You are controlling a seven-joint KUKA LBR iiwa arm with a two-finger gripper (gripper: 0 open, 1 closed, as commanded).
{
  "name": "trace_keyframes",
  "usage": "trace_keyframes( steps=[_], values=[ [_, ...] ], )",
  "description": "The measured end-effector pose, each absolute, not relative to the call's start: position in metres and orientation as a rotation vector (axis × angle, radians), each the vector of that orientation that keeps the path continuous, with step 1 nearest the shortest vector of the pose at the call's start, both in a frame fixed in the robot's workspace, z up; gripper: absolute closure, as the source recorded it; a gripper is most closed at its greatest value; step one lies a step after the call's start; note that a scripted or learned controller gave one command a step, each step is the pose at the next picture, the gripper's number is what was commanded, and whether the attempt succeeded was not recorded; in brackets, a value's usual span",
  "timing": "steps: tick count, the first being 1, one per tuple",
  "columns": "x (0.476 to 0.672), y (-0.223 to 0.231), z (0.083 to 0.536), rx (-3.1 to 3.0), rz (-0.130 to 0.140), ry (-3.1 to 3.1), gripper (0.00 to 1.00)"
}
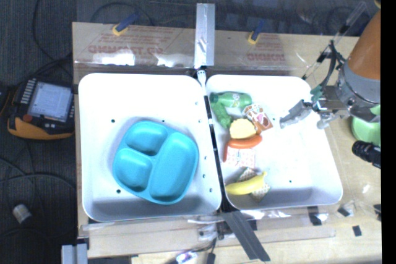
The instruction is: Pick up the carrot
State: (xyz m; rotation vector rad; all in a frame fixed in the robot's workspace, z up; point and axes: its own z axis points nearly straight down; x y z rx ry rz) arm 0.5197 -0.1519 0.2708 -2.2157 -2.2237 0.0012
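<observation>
Wooden bench carries two white bins side by side: left bin, right bin.

fixed overhead camera, slanted down, both bins framed

two white bins; one blue divided plate, one banana, one gripper

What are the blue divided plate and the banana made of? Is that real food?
The blue divided plate looks like moulded plastic: one even colour, rounded compartments, a soft sheen. The banana seems to be a plastic toy, smooth and uniformly yellow, though the view is too coarse to be sure. The white bin under it looks like plastic too.
</observation>
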Motion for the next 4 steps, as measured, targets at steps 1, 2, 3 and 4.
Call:
trace_keyframes(
  steps=[1, 2, 3, 4],
  values=[
    [0.537, -0.172, 0.203, -2.289, 0.005, -2.15, 0.0],
    [0.571, -0.199, 0.09, -2.069, -0.008, -2.374, 0.0],
    [0.514, -0.132, 0.165, -1.817, 0.001, -2.559, 0.0],
    [0.558, -0.164, 0.198, -1.903, 0.001, -2.499, 0.0]
  ],
)
